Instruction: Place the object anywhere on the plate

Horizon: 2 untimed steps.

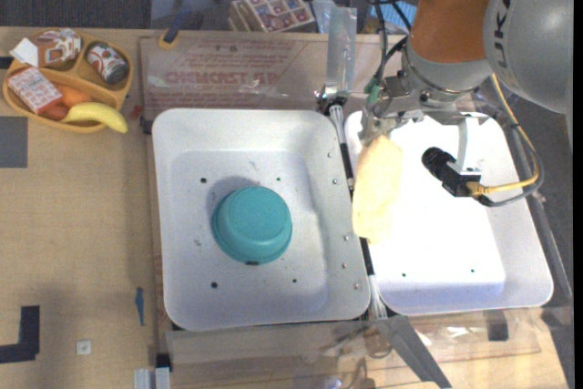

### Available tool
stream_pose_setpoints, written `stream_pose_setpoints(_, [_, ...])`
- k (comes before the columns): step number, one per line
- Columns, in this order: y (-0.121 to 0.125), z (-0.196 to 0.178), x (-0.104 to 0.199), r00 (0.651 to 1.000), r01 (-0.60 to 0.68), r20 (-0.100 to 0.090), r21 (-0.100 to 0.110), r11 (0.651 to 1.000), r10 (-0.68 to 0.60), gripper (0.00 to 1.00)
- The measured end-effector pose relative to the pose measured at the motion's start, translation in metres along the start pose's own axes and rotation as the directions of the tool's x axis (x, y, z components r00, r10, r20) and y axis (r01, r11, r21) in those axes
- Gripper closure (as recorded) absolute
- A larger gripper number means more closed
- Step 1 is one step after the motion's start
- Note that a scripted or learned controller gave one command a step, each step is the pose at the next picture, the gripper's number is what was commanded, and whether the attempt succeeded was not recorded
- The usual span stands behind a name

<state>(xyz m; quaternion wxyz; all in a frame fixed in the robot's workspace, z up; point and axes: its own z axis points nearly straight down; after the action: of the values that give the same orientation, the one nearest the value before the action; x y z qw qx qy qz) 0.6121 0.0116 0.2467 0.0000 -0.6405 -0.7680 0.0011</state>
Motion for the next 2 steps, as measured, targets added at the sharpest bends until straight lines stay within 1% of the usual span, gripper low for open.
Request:
stream_pose_setpoints(1, [0.001, 0.023, 0.003, 1.000, 0.007, -0.002, 0.002, 1.000, -0.007, 1.00])
stream_pose_setpoints(2, [-0.010, 0.021, 0.045, 0.918, 0.397, -0.002, -0.001, 0.918, -0.397, 1.00])
